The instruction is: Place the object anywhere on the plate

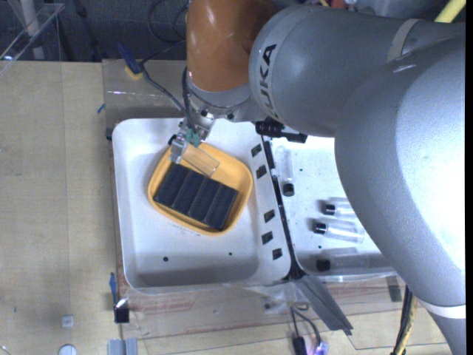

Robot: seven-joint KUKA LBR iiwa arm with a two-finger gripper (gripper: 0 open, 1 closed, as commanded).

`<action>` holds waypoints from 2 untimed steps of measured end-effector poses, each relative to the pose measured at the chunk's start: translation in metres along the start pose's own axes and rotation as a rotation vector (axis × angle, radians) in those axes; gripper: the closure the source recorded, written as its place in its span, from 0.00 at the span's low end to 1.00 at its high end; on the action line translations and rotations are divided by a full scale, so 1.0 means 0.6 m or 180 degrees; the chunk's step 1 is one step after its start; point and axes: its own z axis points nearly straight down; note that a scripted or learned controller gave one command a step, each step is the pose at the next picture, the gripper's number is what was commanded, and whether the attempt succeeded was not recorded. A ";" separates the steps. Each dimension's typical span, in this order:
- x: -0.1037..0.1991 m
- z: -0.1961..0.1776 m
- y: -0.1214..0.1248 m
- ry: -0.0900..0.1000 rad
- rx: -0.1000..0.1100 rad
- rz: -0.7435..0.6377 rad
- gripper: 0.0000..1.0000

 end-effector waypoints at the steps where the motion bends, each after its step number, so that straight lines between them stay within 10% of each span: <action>1: 0.016 0.018 0.010 0.0013 0.0013 -0.0229 1.00; 2: 0.014 -0.042 0.020 -0.0002 -0.0003 -0.0772 1.00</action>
